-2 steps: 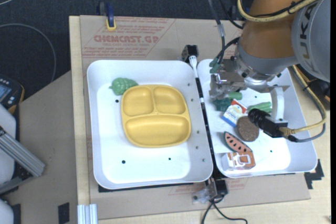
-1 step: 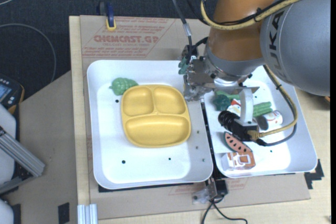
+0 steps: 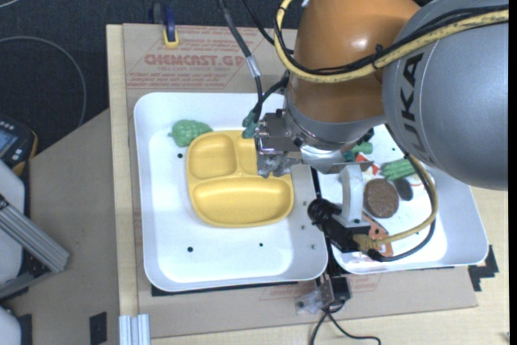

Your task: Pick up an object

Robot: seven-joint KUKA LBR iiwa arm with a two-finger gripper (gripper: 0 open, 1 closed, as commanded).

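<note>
From above, the counter [image 3: 121, 166] carries two shallow white bins side by side, the left bin [image 3: 161, 254] in full sight and the right bin [image 3: 460, 242] largely covered by the arm [image 3: 452, 85], which reaches in from the right with its orange band [image 3: 351, 28] bulging over the bins' shared edge. The tool [image 3: 271, 149] hangs below that band, low over the left bin's right half, at the far right rim of a yellow divided tray [image 3: 234, 182]; whether it is clenched or released cannot be told from this angle, since the wrist hides its tips. The tray lies flat in the middle of the left bin, with smaller compartments on its far side and one wide compartment on its near side. Just beside the tray's far left corner sits a small green knobbly object [image 3: 190, 131], on the bin floor. In the right bin, a brown oval object [image 3: 380, 198] lies near the dividing edge, a green piece [image 3: 397, 169] sits just beyond it, and a small orange-and-white item [image 3: 378, 238] lies nearer, partly behind a black cable [image 3: 339, 230] that loops down from the arm. A cardboard sheet [image 3: 194, 56] with red printing lies on the far side of the left bin, with a blue and yellow clamp [image 3: 169, 23] at its far edge.
</note>
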